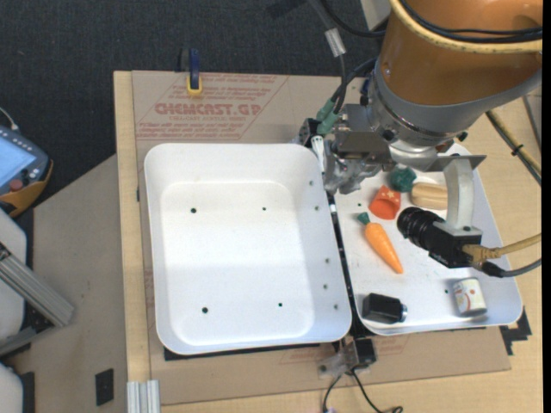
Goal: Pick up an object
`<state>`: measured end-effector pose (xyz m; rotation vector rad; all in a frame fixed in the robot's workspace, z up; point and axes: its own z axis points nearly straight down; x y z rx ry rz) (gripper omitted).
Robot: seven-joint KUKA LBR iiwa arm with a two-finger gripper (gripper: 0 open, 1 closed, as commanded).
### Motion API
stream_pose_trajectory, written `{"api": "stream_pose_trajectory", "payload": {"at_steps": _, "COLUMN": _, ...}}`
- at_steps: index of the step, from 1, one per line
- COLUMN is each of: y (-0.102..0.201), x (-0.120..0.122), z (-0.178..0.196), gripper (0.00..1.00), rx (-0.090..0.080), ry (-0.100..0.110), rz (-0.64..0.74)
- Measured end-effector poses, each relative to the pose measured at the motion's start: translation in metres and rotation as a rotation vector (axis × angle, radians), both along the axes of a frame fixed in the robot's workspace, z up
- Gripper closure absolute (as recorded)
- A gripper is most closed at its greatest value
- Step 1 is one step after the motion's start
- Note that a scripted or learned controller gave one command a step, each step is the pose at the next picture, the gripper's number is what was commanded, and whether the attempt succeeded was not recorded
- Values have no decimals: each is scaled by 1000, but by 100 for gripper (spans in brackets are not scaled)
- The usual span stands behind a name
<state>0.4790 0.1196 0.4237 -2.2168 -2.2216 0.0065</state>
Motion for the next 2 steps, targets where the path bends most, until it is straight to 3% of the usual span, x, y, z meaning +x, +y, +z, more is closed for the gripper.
{"api": "stream_pose_trajectory", "payload": {"at_steps": 1, "y": -1, "x": 1, "z": 13, "gripper": 100, "rx": 1, "ry": -6, "rz": -1}}
{"api": "stream_pose_trajectory", "payload": {"at_steps": 2, "y": -26, "x": 2, "z": -170, "gripper": 100, "rx": -3, "ry": 11, "rz": -7}}
